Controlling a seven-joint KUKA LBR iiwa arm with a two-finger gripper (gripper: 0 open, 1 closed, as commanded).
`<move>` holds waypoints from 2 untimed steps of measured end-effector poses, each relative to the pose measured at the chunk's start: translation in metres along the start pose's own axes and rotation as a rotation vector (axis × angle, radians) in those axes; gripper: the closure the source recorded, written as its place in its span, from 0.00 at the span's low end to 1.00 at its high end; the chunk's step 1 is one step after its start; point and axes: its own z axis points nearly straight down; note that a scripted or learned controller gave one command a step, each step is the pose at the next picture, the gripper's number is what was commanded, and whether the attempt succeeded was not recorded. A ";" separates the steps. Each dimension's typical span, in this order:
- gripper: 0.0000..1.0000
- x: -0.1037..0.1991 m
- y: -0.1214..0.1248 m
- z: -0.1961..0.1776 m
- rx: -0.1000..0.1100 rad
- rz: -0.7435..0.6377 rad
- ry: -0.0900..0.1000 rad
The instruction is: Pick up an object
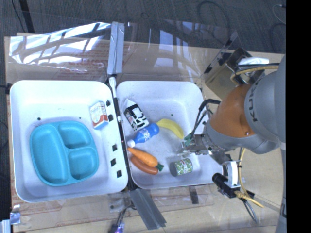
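Right bin (160,89): one banana (171,126), one carrot (144,156), one bottle (144,134), one can (182,167). Gripper (188,145) sat above can; fingers' spread indiscernible.

Up top, the floor (146,4) is a dark grey, carpet-like surface, and a few thin black cables (211,8) loop across it. A dark stand leg (22,6) cuts in at the upper left corner. Below that sits the bench (160,50), pale wood in tone, its top edge running straight across the view. A sheet of clear plastic (63,45) lies over the bench's far side, wrinkled and catching bright, bluish-white glare in streaks on the left. A grey metal strip (115,47) stands upright through that sheet. Down at the bench's near edge, a grey bracket (148,210) juts out at an angle.
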 end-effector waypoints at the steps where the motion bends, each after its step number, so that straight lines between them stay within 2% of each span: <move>1: 0.00 0.000 0.000 0.000 0.000 0.000 0.000; 2: 0.00 0.010 0.058 0.003 0.003 0.084 0.000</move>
